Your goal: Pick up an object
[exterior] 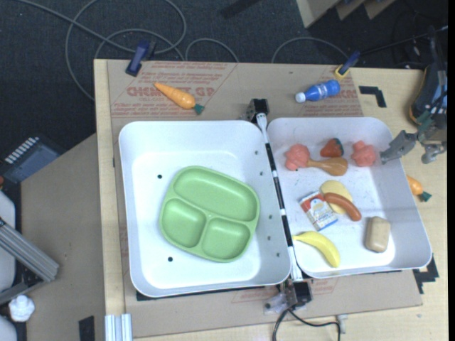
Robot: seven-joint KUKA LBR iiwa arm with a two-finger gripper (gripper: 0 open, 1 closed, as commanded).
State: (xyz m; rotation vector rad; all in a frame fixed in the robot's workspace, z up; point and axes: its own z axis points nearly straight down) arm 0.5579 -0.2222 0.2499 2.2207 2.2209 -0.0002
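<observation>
The right bin (398,254) holds the pickable items. Along its far side lie a pink toy (296,155) joined to a tan drumstick (328,166), a red strawberry (331,148) just behind them, and a second pink piece (364,154) to the right. In the middle sit a yellow lemon-like piece (334,189) touching a hot dog (343,204), with a small red-and-white packet (319,211) just beside them on the left. Nearer the front edge lie a banana (319,246) and a tan bread roll (377,234), apart from each other.

The gripper (414,146) sits at the right bin's far right corner, over the rim, close to the second pink piece but not touching it. Two grey fingers (397,148) are visible and look spread apart; nothing sits between them.

The left bin (142,254) contains a green divided plate (209,212) with three compartments, placed near its centre.

Outside the bins, on the bench (234,84), a toy carrot (178,96) lies behind the left bin and a blue bottle (318,91) lies on its side behind the right bin. A small orange piece (415,187) rests just outside the right bin's right wall. Blue clamps (139,57) grip the bench's far edge, and cables (92,27) loop across the dark floor behind.
</observation>
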